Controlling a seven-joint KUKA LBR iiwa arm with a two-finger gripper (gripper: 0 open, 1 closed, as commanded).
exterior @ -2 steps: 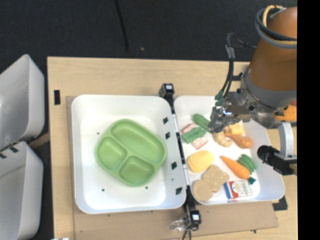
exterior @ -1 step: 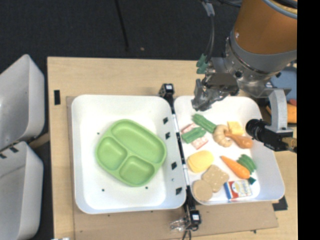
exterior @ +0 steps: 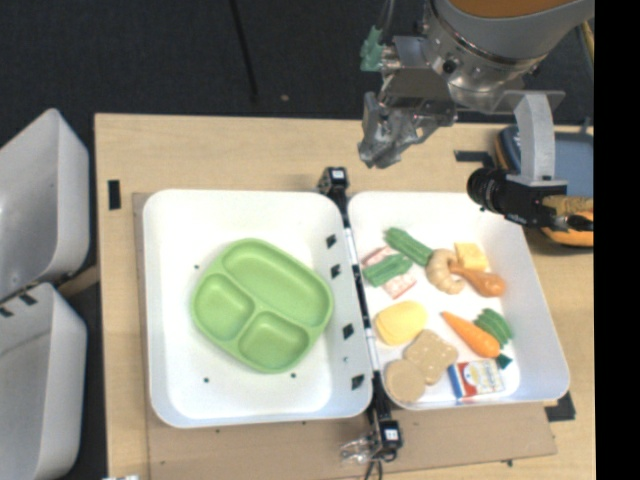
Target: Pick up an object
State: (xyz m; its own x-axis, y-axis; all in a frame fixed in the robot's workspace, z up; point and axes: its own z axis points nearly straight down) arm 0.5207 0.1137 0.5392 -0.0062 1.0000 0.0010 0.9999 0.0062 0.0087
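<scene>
Grey two-finger gripper (exterior: 385,148) raised beyond bins' far edge; grip state indeterminable. Nearest candidate, green plastic bean pod (exterior: 408,244), below-right, long axis diagonal.

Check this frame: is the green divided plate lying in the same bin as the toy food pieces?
No. The green divided plate lies in the left bin, while the toy food pieces, such as the carrot, lie in the right bin.
</scene>
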